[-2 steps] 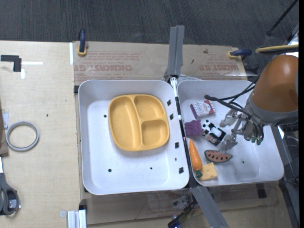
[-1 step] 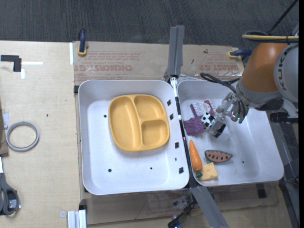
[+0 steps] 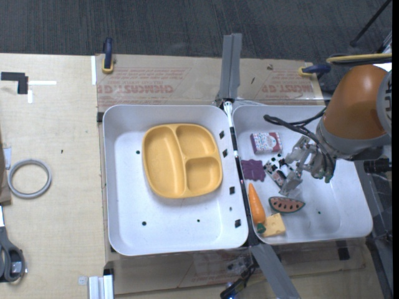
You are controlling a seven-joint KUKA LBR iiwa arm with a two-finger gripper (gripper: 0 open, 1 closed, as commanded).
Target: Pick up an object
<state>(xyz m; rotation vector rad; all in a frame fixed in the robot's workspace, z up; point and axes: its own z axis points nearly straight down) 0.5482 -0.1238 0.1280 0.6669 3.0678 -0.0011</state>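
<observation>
Bench [image 3: 50, 229] – plywood, dark carpet [image 3: 156, 11] behind

Dark carpet floor [image 3: 156, 11] beyond wooden bench [image 3: 50, 123]

Tape roll [image 3: 28, 178] and scissors [image 3: 10, 261] lie on the bench [image 3: 56, 129].

A robotics lab: clamped cardboard [image 3: 187, 80], tape roll [image 3: 28, 178], plywood bench [image 3: 50, 136], grey carpet [image 3: 156, 11]
</observation>
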